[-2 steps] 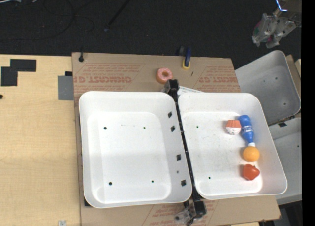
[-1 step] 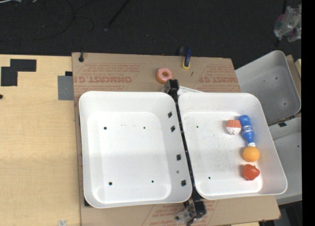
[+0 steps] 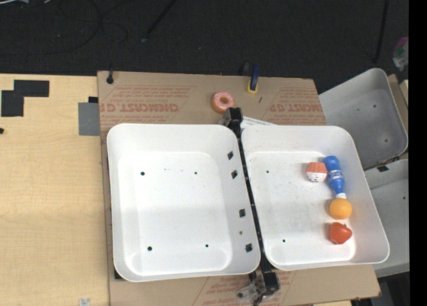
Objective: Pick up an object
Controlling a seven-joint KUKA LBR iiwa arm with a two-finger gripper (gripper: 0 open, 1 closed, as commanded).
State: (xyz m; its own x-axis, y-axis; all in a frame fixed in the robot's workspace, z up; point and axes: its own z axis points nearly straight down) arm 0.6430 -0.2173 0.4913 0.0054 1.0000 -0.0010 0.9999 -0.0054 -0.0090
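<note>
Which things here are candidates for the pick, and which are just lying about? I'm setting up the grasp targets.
Candidates, all in the right bin:
white and orange ball
blue bottle
orange ball
red object

Lying about, on the cardboard behind the bins:
pink ring
blue and yellow clamp

Left bin [image 3: 127, 165]: floor bare, open from above. Right bin [image 3: 280, 165]: left and middle floor free; four small objects [image 3: 335, 198] crowd the right wall, obstructing approach there.
</note>
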